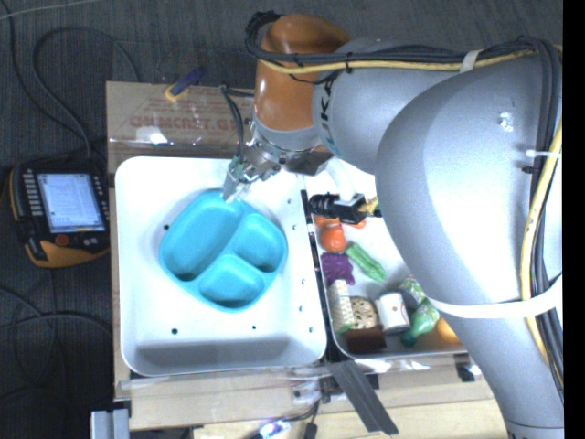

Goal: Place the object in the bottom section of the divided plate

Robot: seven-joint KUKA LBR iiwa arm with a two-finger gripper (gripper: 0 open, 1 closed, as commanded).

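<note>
A blue divided plate (224, 250) lies in the left white bin (146, 337). It has one long section on the left, a smaller one at the upper right and one at the bottom (230, 286); all three look bare. My gripper (238, 181) hangs at the plate's far rim, just above its upper edge. Nothing shows in it. The grey arm with its orange band (292, 71) reaches in from the right and covers much of the right bin.
The right bin (340, 344) holds several toy foods: an orange-red piece (334, 237), purple grapes (336, 267), a green piece (366, 262), a corn-like block (353, 314), a white cube (394, 311). A teach pendant (59, 210) lies left of the bench, and cardboard (174, 117) lies behind the bins.
</note>
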